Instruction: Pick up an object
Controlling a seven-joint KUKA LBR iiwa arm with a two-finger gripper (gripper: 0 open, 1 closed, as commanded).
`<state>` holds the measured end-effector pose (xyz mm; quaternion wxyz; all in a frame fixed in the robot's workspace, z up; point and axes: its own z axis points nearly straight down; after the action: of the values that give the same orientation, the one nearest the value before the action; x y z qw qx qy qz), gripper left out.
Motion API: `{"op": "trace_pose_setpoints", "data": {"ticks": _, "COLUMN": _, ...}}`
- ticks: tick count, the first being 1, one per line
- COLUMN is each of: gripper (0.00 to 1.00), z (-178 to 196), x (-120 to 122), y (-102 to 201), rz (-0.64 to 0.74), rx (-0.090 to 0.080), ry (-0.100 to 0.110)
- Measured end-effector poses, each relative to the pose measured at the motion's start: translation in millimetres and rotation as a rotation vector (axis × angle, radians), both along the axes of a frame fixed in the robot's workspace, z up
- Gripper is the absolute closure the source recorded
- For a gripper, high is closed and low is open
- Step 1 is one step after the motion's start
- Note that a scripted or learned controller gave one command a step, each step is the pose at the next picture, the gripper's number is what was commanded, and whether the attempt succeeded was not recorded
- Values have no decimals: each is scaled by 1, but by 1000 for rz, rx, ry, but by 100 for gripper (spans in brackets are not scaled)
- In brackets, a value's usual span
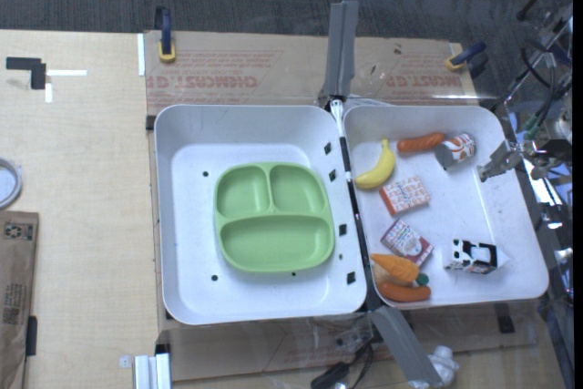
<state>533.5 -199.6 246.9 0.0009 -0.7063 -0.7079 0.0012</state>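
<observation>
On the wooden worktop (82, 196), the left shallow white bin (182, 287) holds a green three-compartment plastic plate (273, 217) at its centre, with bare floor all round it out to the walls. The right shallow white bin (510, 241) holds a yellow banana (378, 167), orange sausage (419, 142), small can (455, 149), two red-and-white cartons (404, 195), carrot (397, 265) and black-and-white carton (472, 257), leaving open floor toward its right wall. The end effector (499, 161) sits at that bin's far right edge; whether it is spread or pressed together I cannot tell.
</observation>
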Motion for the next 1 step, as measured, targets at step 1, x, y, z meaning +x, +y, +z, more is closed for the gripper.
{"op": "trace_pose_setpoints", "data": {"ticks": 1, "gripper": 0, "z": -63, "x": 84, "y": 5, "rz": 84, "rx": 0, "ry": 0}}
